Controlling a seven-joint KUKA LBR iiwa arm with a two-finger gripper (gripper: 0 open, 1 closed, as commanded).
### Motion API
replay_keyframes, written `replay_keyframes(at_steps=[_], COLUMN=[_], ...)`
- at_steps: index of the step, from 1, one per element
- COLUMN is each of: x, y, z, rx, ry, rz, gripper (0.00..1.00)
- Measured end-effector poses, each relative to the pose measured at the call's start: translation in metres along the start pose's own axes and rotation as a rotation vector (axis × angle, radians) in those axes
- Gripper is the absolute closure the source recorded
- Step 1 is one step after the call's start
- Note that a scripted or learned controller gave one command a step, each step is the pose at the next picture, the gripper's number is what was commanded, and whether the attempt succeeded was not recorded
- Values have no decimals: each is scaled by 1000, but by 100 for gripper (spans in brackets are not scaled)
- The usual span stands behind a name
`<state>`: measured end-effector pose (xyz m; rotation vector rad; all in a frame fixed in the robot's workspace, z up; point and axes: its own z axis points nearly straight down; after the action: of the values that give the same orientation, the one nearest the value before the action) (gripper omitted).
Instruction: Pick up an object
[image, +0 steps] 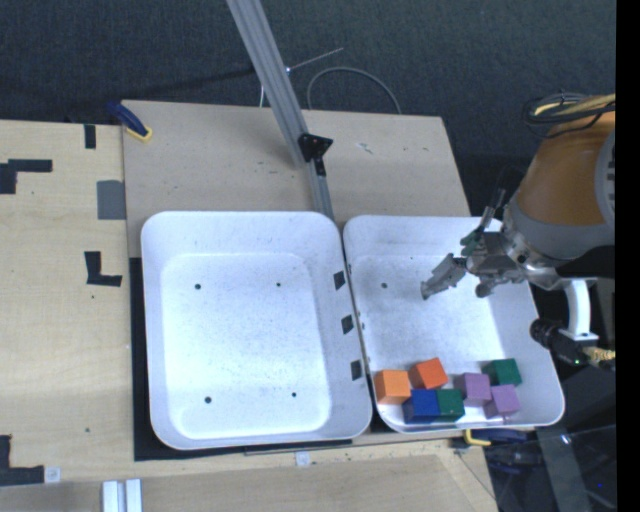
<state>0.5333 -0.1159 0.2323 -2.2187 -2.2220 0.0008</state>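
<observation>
The blocks (450, 390) huddle in a row running left to right along the near wall of the right bin (400, 245). The end effector (458, 283) hangs above mid-bin, fingers apart, holding nothing, pointing left.

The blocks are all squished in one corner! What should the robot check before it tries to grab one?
1. Blocks to pick: ok, orange block, blue block and purple block sit in the right bin.
2. Gripper above the blocks: not ok, it hovers toward the bin's far end.
3. Room around a block: not ok, they are packed close along the near wall.
4. Gripper carrying nothing: cannot tell.
5. Left bin away from the arm: ok.
</observation>
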Motion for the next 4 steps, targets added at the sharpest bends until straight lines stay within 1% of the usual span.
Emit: replay_keyframes(at_steps=[1,2,3,4], x=[-71,12,-25,-8], y=[0,11,7,-21], z=[-97,46,-79,-307], rx=[-9,8,-9,-11], ry=[-6,2,-4,-3], rz=[5,-2,2,0], gripper=[0,0,0,0])
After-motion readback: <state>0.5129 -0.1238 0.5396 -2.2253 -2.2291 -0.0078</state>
